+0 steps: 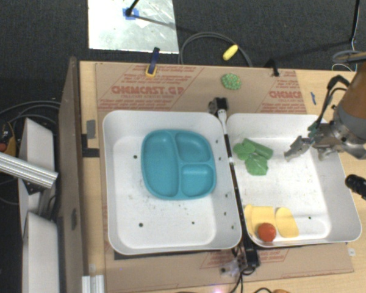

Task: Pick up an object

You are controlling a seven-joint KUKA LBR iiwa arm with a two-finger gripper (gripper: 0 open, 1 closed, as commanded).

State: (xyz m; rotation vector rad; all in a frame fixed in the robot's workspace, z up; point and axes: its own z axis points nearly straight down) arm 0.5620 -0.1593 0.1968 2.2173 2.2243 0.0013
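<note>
We see the gripper (299, 147) over the right bin (335, 188), can't tell its state; green pieces (254, 157) lie near it.

A blue divided plate (177, 164) lies in the left bin (119, 182); the gripper (300, 146) hovers over the right bin (338, 209) near green pieces (252, 157).

Dark carpet floor (36, 41) surrounds a cardboard-topped bench (171, 84).

Cardboard-covered bench (171, 81), two white bins (119, 182) set side by side on it, a small green round object (231, 81) placed behind them.
</note>
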